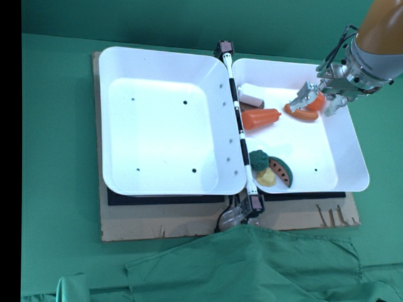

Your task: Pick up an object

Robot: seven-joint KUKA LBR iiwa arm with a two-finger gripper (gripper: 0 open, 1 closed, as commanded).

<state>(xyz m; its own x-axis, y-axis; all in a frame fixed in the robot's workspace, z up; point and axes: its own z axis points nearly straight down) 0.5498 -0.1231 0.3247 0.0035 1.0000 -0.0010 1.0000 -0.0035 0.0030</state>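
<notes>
Nearest the camera, a rumpled green cloth (252,266) lies over the front of the bench, its edge reaching up to the brown cardboard sheet (135,228) that sits under both bins.

The left bin (110,115) is a shallow white tray with a few small dark holes in its floor. The right bin (346,162) stands just beside it, and a thin black-and-white rod (234,109) runs along the seam between the two.

In the front left corner of the right bin sits a small cluster of toy food: a dark green broccoli piece (258,159), a yellow piece (266,177) touching it, and a watermelon slice (281,171) with a dark rind, leaning against the yellow piece. Farther back, close to the dividing rod, an orange carrot (260,118) lies on its side, pointing toward the middle of the bin. Just behind it is a small block (250,95), white on top and brown beneath.

Toward the back right of the same bin, the gripper (318,99) hangs low over the floor, with the grey wrist and orange band of the arm (378,33) rising out toward the upper right. Its two fingers stand moderately apart, and an orange-red piece (306,110) lies between and just below them, curved, with its left end sticking out past the near finger. Whether the fingers are truly pinching this piece or merely straddling it cannot be told from here.
</notes>
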